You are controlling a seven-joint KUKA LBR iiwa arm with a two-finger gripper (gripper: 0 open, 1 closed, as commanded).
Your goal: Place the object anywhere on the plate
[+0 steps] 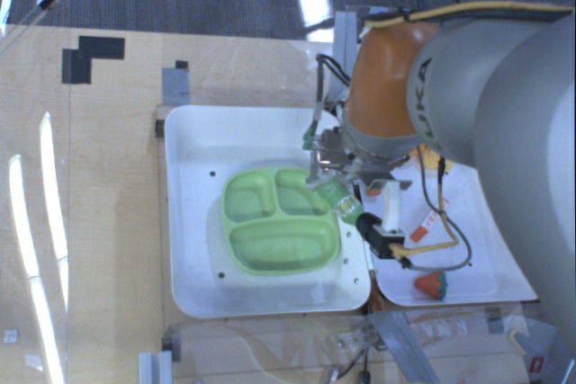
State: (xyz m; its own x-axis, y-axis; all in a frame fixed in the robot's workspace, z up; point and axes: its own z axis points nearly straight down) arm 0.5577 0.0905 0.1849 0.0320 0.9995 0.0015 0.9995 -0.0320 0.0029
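The green plate lies in the left bin, a little toward 5 o'clock from the middle of the bin; it has one long compartment on the 6 o'clock side and two small ones on the 12 o'clock side. The gripper hangs over the plate's rim at about 2 o'clock, beside the small right compartment; I think this is so that whatever it carries lands inside the rim and not on the bin floor. Just below it, at the plate's 3 o'clock edge, there is a small pale green thing; I take this to be the task's object, but its colour is close to the plate's and its outline is unclear. Whether the gripper is open or closed on it I cannot tell; the wrist covers that part. In the right bin a small red thing lies near the 6 o'clock wall, well apart from the gripper; it looks untouched. I judge the placing is near its end; the release must happen over the plate, not over the rim.
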